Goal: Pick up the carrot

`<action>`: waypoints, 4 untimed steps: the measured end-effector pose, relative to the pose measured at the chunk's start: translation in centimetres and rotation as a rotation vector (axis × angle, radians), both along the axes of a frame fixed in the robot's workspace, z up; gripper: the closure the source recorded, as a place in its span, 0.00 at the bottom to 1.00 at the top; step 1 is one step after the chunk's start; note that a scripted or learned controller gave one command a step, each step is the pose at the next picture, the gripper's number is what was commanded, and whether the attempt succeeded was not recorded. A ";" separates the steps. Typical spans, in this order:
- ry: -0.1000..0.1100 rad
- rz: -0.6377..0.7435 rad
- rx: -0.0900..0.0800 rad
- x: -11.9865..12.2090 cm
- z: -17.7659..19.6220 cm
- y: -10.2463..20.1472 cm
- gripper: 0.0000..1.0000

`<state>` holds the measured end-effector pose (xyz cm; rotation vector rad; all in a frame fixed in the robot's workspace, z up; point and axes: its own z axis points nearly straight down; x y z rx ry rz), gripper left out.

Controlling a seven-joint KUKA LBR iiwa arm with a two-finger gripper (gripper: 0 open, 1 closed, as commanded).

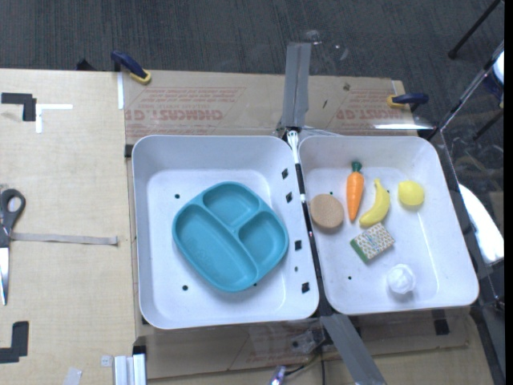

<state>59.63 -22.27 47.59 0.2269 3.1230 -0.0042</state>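
The carrot [355,195] lies in the right bin [449,215], in its upper middle, with a banana [375,205] just beside it and a round brown cookie [326,212] on its other side. I cannot tell how the gripper stands. A grab could go wrong by bumping the banana or catching it too, since they lie so close

Pale, smooth, rounded arm casing [486,231]

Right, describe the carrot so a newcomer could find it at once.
Look in the right-hand white bin, toward its upper middle. The carrot stands lengthwise between a round tan disc on its left and a curved yellow banana on its right. It is the only orange piece, tapered, with a small green top.
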 end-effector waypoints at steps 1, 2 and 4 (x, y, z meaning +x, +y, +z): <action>0.006 0.171 0.001 -3.9 -15.6 0.1 1.00; 0.001 0.173 -0.001 -3.7 -14.6 0.1 1.00; -0.010 0.175 -0.004 -3.3 -12.7 0.2 1.00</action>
